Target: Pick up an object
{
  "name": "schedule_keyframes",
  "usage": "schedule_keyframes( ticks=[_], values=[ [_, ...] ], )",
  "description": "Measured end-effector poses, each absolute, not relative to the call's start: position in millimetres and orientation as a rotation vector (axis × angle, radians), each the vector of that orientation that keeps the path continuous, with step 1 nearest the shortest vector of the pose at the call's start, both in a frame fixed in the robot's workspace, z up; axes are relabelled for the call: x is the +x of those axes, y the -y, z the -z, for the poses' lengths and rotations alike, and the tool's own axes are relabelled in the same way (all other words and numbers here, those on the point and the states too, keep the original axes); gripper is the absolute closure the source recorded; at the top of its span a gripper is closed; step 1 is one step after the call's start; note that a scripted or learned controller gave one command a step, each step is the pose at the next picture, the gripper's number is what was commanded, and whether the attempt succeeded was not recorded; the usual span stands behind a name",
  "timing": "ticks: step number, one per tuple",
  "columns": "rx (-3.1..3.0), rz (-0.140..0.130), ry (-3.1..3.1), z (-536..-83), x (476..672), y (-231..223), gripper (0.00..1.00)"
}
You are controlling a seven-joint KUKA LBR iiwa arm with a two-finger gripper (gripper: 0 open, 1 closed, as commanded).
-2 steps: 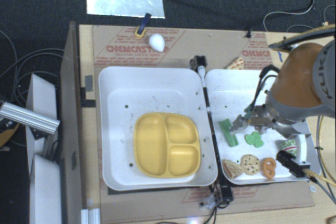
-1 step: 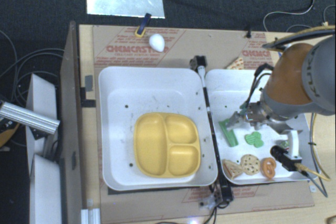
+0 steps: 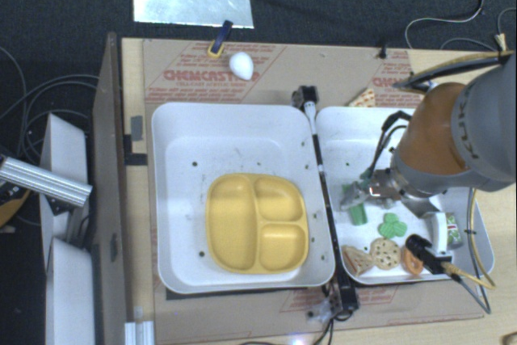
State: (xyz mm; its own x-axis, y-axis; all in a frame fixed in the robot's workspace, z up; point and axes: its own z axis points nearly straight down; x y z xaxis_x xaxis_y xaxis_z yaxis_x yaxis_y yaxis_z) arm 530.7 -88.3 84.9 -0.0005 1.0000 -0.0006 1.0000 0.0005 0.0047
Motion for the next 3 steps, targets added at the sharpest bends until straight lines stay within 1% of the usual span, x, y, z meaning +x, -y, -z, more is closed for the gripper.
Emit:
schedule_keyframes(
  ticks=[1, 2, 3],
  values=[
    [2.227, 0.003, -2.217, -84.3, 484.5, 133.6, 0.00],
    [2.204, -0.013, -2.220, -191.0, 550.1, 132.9, 0.00],
    [2.217, 0.002, -2.234, -100.0, 553.2, 86.2, 0.00]
  ],
)
